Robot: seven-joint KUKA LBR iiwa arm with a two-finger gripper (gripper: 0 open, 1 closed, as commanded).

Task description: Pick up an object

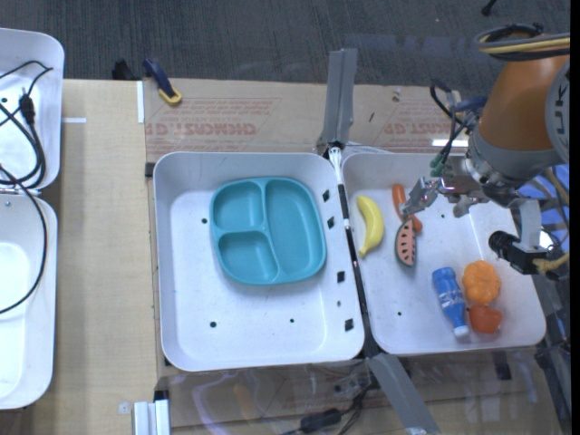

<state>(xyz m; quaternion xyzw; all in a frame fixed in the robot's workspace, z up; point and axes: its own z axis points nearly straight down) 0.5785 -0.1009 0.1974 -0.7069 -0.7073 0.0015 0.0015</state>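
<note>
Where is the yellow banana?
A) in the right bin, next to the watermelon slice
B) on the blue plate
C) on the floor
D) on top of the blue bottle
A: the banana lies on the right bin's white floor, just left of the watermelon slice, apart from the blue plate.

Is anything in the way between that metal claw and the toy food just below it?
Nothing visible blocks it. The gripper hangs in the right bin, right beside the small carrot and just above the watermelon slice. The banana lies off to the side, toward the divider.
</note>
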